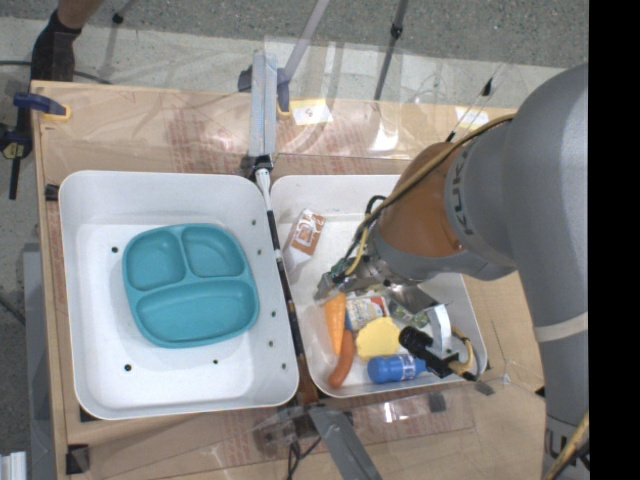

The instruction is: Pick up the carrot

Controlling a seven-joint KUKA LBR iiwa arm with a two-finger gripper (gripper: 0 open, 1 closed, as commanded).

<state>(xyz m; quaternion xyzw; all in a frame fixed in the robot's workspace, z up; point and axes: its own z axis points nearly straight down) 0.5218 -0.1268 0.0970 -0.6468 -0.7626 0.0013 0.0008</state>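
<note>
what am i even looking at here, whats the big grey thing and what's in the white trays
The big grey thing is a robot arm with an orange band, reaching in from the right. One camera above the bench looks down at a slant. Two shallow white bins sit side by side. The left bin holds a teal divided plate. The right bin holds a carrot, a yellow piece, a blue bottle and a small packet. The arm's wrist hangs over the carrot; I cannot tell that it grips anything.

glossy white plastic bins [90, 208], matt teal plastic plate [190, 283]
</note>
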